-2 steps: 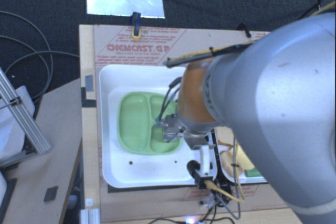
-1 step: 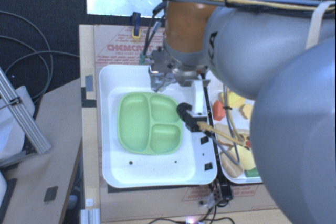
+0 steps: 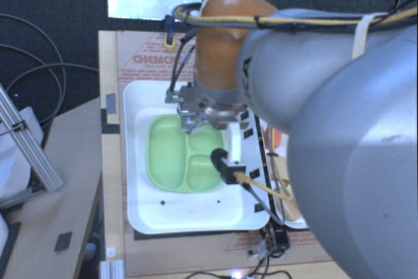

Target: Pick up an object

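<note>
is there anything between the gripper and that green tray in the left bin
Nothing visible stands between them. The gripper hangs right over the upper edge of the green divided tray, which lies flat in the left bin. The arm's own bulk hides the tray's right side, so that part can't be checked.

Single fixed camera mounted above the bench, looking down at a slant, fairly close in. The shallow white plastic bin [image 3: 140,209] holding a pale green divided tray [image 3: 171,157] sits centre and lower centre of the frame, dark floor and black cables at left. The bulky grey robot arm with orange band [image 3: 326,108] enters from the right, nearest the lens, blocking most of the right half.
</note>
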`<state>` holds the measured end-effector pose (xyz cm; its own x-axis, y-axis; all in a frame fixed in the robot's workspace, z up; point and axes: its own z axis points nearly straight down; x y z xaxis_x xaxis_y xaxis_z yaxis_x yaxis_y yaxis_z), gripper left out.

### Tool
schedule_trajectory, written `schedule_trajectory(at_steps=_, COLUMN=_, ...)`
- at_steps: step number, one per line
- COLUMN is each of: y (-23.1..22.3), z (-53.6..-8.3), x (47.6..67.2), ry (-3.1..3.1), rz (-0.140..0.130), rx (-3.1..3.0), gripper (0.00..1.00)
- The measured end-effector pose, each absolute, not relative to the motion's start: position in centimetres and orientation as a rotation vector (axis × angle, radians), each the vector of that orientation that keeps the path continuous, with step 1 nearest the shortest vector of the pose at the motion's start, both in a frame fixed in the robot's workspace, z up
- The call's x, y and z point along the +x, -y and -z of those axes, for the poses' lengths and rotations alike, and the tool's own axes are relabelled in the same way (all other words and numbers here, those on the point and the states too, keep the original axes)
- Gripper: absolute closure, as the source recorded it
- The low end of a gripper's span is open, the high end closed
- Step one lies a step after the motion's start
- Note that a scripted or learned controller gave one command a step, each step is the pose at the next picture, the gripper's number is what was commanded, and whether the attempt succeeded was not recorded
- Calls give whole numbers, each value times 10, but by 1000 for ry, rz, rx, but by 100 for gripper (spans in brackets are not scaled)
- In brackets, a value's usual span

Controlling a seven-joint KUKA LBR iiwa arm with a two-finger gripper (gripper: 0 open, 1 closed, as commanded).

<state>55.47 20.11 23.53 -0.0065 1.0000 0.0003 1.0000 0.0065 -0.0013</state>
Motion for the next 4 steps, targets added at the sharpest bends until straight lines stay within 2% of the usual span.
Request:
schedule_trajectory(at_steps=1, y=-177, z=-190, x=666, ry=2227, rz=6, rx=-2224, gripper=100)
schedule_trajectory(at_steps=2, y=-212, z=-232, x=669, ry=2231, rz=9, rx=-2215, gripper=100)
schedule_trajectory(at_steps=3, y=-175, z=-355, x=485, ry=2227, rz=15, rx=-2214, gripper=100)
schedule_trajectory(at_steps=4, y=-131, z=-184, x=484, ry=2212, rz=-22, rx=-2222, gripper=100)
